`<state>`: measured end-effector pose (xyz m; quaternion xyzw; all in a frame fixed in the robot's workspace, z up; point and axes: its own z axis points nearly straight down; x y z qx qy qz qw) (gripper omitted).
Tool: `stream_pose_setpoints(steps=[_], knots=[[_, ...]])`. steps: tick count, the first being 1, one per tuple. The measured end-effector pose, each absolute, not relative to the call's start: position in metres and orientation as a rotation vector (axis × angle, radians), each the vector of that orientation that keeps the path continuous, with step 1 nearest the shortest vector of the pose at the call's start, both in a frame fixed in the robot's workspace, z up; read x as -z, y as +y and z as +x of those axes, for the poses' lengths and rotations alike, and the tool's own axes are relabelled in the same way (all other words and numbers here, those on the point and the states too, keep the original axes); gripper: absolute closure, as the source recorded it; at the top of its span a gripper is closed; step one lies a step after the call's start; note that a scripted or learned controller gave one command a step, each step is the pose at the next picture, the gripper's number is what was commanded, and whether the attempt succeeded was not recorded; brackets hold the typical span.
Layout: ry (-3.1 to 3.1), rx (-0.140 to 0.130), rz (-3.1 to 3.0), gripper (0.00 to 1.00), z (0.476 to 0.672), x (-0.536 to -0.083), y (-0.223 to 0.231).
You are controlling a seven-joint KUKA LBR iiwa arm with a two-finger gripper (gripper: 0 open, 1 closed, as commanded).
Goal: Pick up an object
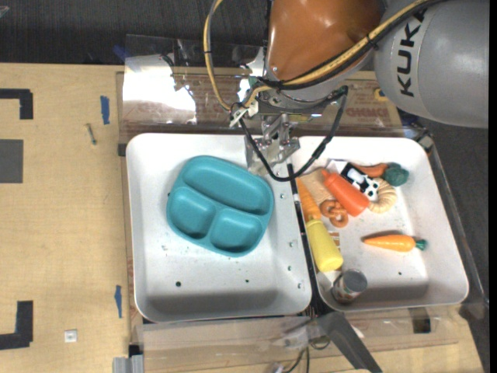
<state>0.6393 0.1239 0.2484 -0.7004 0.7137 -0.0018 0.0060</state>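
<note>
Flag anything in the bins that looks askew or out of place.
The teal divided plate sits skewed in the left bin, its edges at a slant to the bin walls. In the right bin the toys crowd the left wall, the yellow bottle against it.

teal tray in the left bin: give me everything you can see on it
The teal tray is a divided plate of what looks like smooth matte plastic, rounded at the corners, with three recessed compartments: one long one along the far side and two smaller ones nearer the camera. It lies flat and right side up, turned at a slant, on the floor of the left bin, toward its far right. The compartments look empty. The gripper hangs just beyond its far right corner.
</note>
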Motion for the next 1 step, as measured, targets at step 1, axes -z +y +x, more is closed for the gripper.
stream_pose_setpoints(steps=[1], knots=[[1.971,0.005,-2.433,1.00,0.6652,-0.2736,0.0855]])
